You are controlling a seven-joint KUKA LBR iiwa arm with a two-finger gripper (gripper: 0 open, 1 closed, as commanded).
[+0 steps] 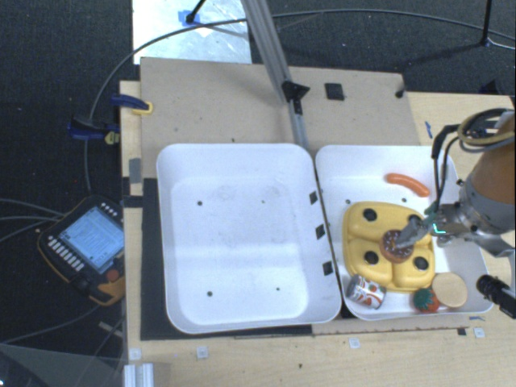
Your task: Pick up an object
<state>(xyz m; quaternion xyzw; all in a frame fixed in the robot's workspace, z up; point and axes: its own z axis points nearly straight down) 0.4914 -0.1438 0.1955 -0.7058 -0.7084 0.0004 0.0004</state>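
The gripper (401,240), finger state unclear, sits over a brown piece (395,247) on the yellow toy (389,244); a centred, steady close should help.

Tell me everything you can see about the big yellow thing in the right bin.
The yellow thing is a broad, rounded, glossy slab, plastic by the look, with black round spots on top. It lies flat in the right bin, filling much of its near half. A small brown round piece sits on it, with the claw right above. A small can lies at its near edge.
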